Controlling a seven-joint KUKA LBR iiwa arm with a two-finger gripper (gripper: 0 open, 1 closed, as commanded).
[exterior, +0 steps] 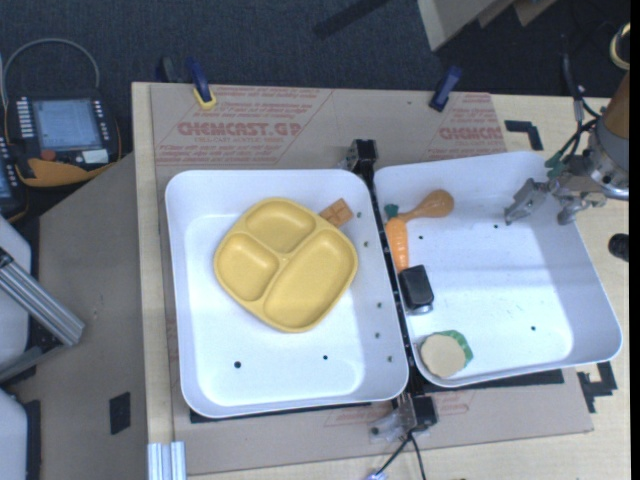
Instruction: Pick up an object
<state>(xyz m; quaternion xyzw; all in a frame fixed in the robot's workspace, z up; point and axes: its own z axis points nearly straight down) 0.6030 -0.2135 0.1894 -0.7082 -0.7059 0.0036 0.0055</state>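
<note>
My gripper hangs over the far right part of the right bin, its fingers spread open with nothing between them. Along that bin's left wall lie an orange carrot, a tan wooden spoon, a black block and a round cracker-like piece with a green rim. All of these sit well to the left of the gripper. In the left bin rests a yellow divided plate, with a small brown block at its far right edge.
A cardboard sheet lies under both bins. Two clamps hold its far edge. A handheld pendant with a screen sits off the bench at the left. The right bin's middle and right floor is bare white.
</note>
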